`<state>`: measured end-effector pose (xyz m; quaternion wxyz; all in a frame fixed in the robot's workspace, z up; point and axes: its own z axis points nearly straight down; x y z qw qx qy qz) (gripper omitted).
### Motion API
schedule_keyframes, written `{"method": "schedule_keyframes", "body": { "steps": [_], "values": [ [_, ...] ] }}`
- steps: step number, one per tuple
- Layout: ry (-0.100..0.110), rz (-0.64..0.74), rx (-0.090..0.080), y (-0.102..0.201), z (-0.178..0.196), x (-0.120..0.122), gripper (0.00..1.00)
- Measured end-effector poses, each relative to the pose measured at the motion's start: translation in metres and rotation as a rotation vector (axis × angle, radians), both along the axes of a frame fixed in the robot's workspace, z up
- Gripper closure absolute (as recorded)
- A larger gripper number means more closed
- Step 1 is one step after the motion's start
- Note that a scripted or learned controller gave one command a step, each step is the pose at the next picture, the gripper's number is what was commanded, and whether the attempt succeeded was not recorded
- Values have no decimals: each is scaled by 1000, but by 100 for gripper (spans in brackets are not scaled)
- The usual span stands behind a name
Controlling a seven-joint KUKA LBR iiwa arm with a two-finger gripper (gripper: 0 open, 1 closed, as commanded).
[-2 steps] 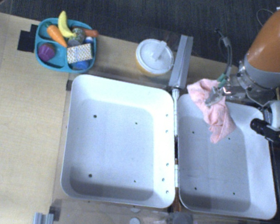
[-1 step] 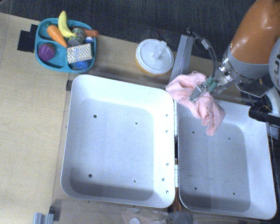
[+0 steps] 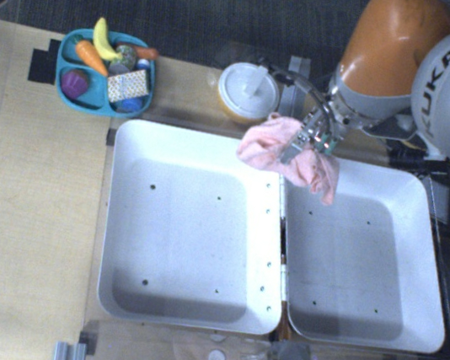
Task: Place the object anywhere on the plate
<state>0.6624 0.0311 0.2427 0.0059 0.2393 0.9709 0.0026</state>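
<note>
One pink cloth hangs crumpled from your gripper, its fingers pinched on the soft, wrinkled fabric. You can see it droop in loose folds over the back rims where the left bin and right bin meet, near the yellow-rimmed white plate.

A blue divided tray sits at the far left of the bench, holding a banana, a carrot and other small toy foods. Two white bins lie side by side, right of it and nearer.
</note>
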Motion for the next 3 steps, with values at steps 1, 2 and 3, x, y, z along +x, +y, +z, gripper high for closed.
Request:
{"method": "schedule_keyframes", "body": {
  "steps": [1,2,3],
  "values": [
    [-2,402,-3,46,-6,-4,100],
    [-1,481,-4,98,-13,4,100],
    [-2,481,-4,98,-12,5,0]
  ]
}}
